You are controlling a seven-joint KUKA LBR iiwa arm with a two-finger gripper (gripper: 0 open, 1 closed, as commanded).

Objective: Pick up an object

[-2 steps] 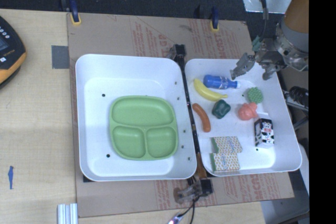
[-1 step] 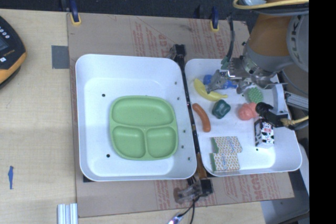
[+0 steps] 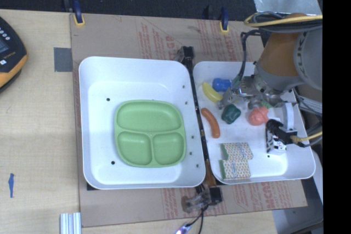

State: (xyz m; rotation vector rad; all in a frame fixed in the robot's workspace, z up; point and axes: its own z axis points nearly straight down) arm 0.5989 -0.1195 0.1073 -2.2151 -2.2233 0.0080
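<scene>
The patterned sponge [image 3: 236, 160] lies at the right bin's [image 3: 299, 170] near edge. Over that bin hangs the tool [image 3: 248, 97]; whether it is apart or together I cannot tell. The dark green object [image 3: 231, 113] sits just at its seven o'clock, the red ball [image 3: 258, 116] at five.

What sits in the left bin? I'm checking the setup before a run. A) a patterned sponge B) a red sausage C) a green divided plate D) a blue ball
C: the green divided plate lies alone in the left bin; the small items lie in the right bin.
</scene>
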